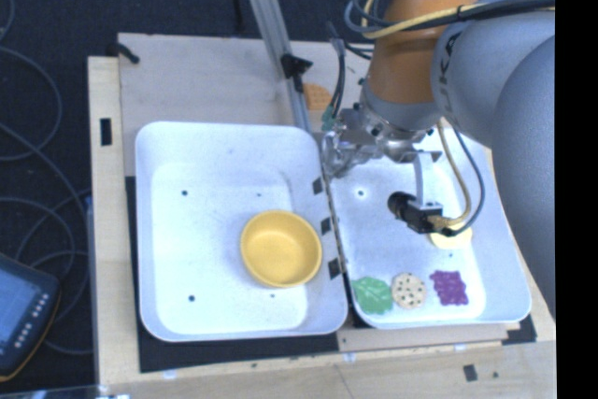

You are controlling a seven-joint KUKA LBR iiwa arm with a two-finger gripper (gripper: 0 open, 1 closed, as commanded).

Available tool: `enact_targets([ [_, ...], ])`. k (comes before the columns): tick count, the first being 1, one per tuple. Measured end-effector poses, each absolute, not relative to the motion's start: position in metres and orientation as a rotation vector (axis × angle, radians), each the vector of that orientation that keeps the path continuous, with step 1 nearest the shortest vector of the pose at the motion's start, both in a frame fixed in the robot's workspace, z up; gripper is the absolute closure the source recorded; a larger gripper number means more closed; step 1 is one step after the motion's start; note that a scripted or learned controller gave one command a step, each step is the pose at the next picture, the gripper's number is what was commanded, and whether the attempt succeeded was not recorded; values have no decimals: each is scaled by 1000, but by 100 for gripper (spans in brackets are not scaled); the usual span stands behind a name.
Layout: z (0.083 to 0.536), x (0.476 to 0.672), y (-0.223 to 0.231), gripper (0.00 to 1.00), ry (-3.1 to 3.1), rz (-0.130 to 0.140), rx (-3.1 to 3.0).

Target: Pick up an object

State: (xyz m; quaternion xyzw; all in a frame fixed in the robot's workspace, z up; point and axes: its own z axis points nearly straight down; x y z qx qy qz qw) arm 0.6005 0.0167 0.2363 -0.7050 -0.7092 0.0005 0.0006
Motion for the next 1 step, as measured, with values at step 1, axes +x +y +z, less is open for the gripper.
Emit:
enact_targets([
  [1,244,620,73,100,-2231,-5,-2212],
])
